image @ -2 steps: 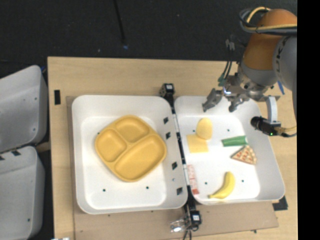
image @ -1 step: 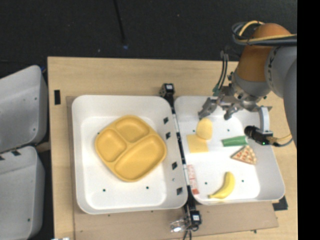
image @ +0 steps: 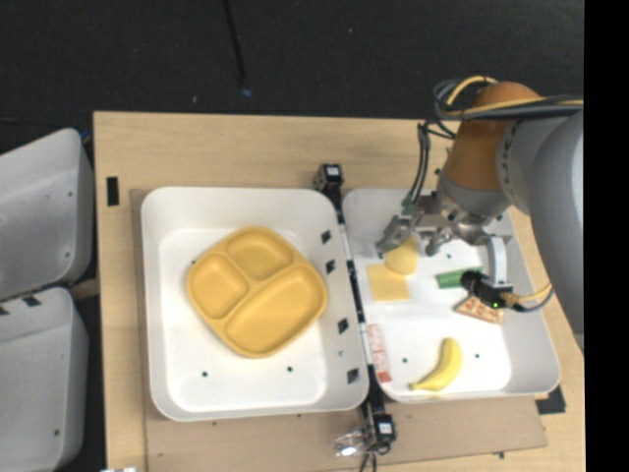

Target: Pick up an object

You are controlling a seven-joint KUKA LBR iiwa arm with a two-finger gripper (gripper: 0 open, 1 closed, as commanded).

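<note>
The gripper (image: 413,236) hangs low over the right bin (image: 526,362), jaws apart, straddling what looks like a small yellow lump (image: 401,260) touching a yellow block (image: 388,283). A banana (image: 440,367) lies nearer; a divided plate (image: 257,289) fills the left bin (image: 167,372).

1. The arm (image: 545,155) has a smooth, rounded grey shell, paler where light catches its upper edge.
2. An orange band (image: 482,146) sits above the wrist, glossy and bulging, brighter at the top and shading to brown lower down.
3. Thin cables (image: 462,91), yellow and dark, loop over the top of the orange band; one dark cable runs down its left side.
4. Below the band comes a grey wrist ring with a metallic sheen.
5. The gripper (image: 421,239) is built of grey and silver metal parts with darker joints; its detail is too small to make out.
</note>
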